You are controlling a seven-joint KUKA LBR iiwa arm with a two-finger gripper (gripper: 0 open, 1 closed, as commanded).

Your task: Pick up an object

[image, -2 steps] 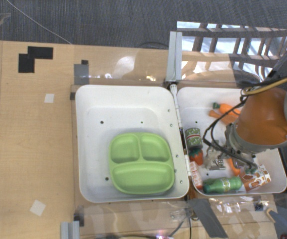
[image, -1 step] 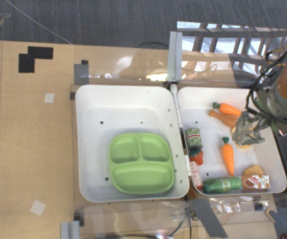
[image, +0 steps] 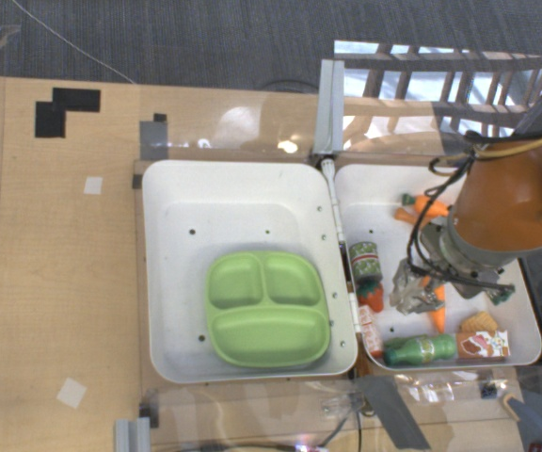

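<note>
The end effector (image: 415, 288) hangs low in the right bin (image: 532, 332), and whether it is open or grips anything cannot be told from here. Around it lie a can (image: 364, 261) to its left, a green bottle (image: 421, 349) just below, a carrot (image: 438, 316) beside it, and a snack bag (image: 484, 337) to the lower right. The step looks like the descent onto a pick, probably the carrot. Next it needs a firm closing on one item, then a straight lift.
</note>
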